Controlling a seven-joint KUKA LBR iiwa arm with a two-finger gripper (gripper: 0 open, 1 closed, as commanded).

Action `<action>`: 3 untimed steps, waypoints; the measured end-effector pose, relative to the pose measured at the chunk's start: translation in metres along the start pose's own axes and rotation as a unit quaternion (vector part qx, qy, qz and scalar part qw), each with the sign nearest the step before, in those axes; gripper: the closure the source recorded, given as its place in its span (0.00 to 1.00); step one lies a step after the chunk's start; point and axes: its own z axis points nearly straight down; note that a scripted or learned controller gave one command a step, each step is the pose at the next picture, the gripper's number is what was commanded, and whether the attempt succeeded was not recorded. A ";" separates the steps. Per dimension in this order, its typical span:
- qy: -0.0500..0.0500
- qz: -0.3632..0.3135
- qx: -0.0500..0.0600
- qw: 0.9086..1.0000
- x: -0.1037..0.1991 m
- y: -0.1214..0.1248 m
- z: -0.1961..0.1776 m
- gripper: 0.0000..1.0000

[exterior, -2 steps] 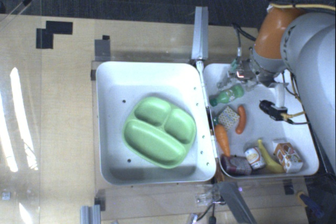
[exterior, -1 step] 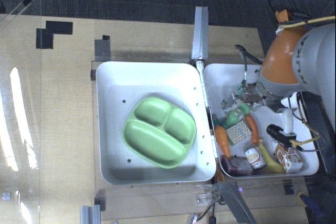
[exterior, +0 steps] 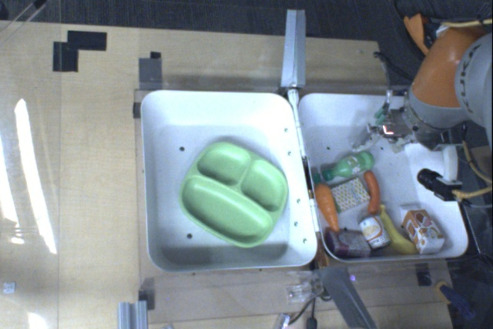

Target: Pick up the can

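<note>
Can point(exterior: 374, 231) lies in the right bin point(exterior: 333, 115), well apart from gripper point(exterior: 383, 125).

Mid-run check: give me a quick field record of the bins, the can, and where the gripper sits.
left bin: holds a green divided plate
right bin: holds the clutter, bunched toward its near end
can: small, near the front of the right bin, beside a banana
neighbours: two carrots, green bottle, small carton
gripper: over the far part of the right bin, apart from the can
grasp: none visible
</note>
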 end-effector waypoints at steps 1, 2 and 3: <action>0.000 0.029 -0.001 1.000 0.003 0.055 0.014 0.00; 0.001 -0.040 -0.001 0.999 0.055 0.014 0.013 0.00; 0.000 -0.015 -0.001 1.000 0.041 0.056 0.015 0.00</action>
